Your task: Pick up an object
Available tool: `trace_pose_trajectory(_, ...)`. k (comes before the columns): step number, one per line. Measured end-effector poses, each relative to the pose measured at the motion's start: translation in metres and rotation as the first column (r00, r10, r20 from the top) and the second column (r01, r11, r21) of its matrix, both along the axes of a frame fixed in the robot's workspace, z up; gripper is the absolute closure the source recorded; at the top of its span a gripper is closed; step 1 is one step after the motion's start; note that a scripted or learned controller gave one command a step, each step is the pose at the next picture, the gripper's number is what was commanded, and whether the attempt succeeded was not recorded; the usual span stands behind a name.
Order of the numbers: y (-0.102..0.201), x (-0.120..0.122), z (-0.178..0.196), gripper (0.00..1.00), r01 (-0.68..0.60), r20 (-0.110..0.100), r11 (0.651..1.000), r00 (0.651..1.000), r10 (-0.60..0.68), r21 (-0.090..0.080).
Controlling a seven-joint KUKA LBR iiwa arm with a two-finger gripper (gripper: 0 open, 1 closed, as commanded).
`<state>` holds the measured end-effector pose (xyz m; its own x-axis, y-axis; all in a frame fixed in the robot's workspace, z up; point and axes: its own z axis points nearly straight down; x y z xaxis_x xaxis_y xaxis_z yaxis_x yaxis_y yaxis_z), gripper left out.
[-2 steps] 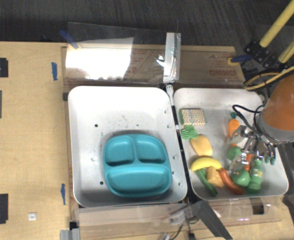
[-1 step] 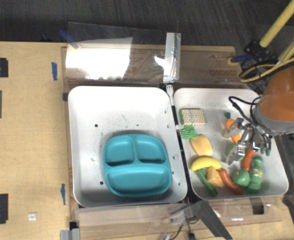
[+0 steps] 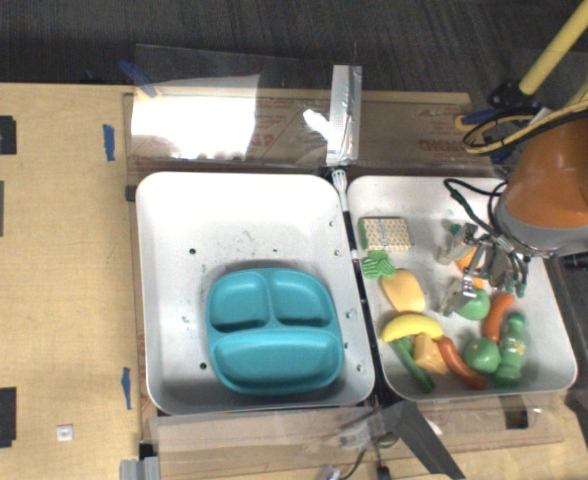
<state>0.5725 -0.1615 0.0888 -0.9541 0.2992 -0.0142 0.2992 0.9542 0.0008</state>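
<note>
Your plywood bench, no legible writing, two white bins, left bin with teal divided tray, right bin with toy food, gripper low over it, claw state unclear.

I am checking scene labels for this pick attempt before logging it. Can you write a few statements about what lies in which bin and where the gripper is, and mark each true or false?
1. The teal divided tray lies in the left bin. True.
2. The toy foods are piled in the left bin. False: the yellow banana, the orange carrot and the others lie in the right bin.
3. The gripper is over the right bin. True.
4. The arm reaches in from the view's left side. False: it comes in from the right.
5. The small tan mesh-patterned block sits near the right bin's far left corner. True.
</note>
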Motion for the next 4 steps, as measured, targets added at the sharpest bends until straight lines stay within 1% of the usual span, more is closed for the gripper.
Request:
trace_pose_trajectory(1,0.000,0.003,0.012,1.00,0.000,0.011,1.000,1.000,0.000,-0.002)
trace_pose_trajectory(2,0.000,0.003,0.011,0.00,0.000,0.010,1.000,1.000,0.000,-0.002)
trace_pose_trajectory(3,-0.024,-0.016,0.000,0.00,-0.011,-0.001,1.000,1.000,0.011,0.002)
trace_pose_trajectory(4,-0.025,-0.003,0.000,0.00,-0.019,-0.002,1.000,1.000,0.019,0.001)
